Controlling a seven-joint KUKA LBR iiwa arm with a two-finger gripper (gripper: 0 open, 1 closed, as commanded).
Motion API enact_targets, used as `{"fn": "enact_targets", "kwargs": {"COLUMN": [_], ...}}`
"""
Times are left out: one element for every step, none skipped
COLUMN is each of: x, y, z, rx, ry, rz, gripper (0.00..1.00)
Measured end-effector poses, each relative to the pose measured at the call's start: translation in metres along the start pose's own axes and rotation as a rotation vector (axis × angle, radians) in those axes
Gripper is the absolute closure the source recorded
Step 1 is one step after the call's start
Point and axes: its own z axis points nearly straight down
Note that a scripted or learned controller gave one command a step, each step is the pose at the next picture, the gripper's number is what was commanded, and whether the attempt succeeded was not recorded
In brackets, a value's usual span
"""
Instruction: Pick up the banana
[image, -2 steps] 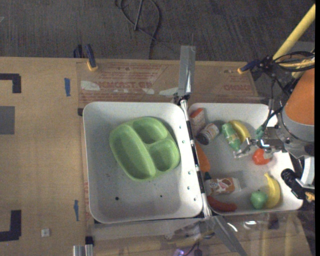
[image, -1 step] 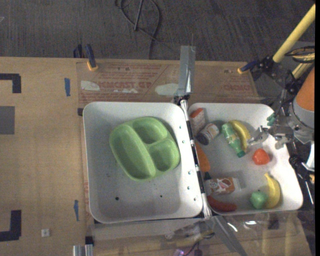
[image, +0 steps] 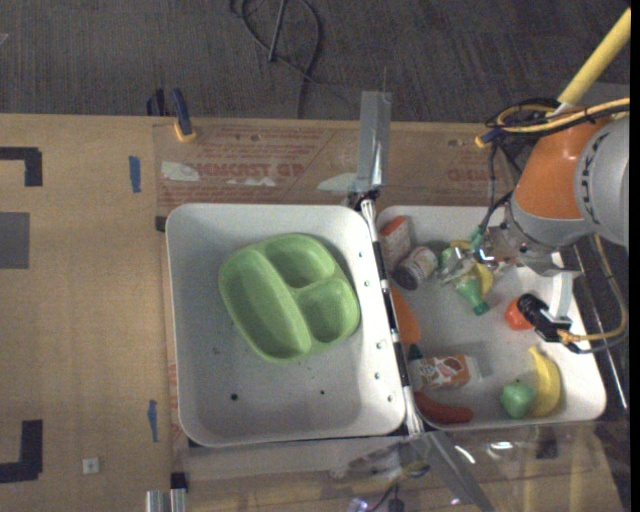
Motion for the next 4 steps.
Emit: {"fn": "enact_targets", "kwargs": {"x": [-0.001,-0.014,-0.055,-0.055], "y": [0.001,0.043,0.038,0.039], "z": [-0.012,-0.187,-0.13,-0.142], "rx": [-0.002,0.005,0.008,0.004], "ry": [-0.001,0.0,0.002,-0.001], "rz": [0.001,0.22,0.057,0.054], "gripper": [1.0,1.0,1.0,1.0]}}
